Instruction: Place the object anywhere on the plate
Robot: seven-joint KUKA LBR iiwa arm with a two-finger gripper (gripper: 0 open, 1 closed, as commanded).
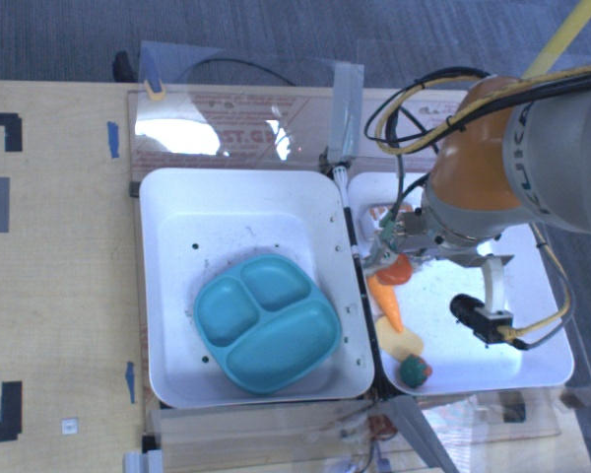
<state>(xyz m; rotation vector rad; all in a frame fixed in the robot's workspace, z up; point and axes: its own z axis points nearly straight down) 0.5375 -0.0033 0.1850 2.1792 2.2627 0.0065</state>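
Observation:
A blue three-compartment plate [267, 319] lies in the left bin [167, 215], toward its front. In the right bin [542, 353], along the left wall, lie an orange carrot [386, 304], a red-orange piece [396, 270], a pale yellow piece [402, 342] and a small green and red item [414, 370]. My gripper [386, 247] hangs over the left part of the right bin, right above the red-orange piece. The wrist hides its fingers.
A divider wall [355, 264] separates the two bins. Yellow and black cables [424, 101] loop above the arm's orange band. A black part of the arm [478, 318] hangs over the right bin's middle. A clear panel [236, 116] stands behind the left bin.

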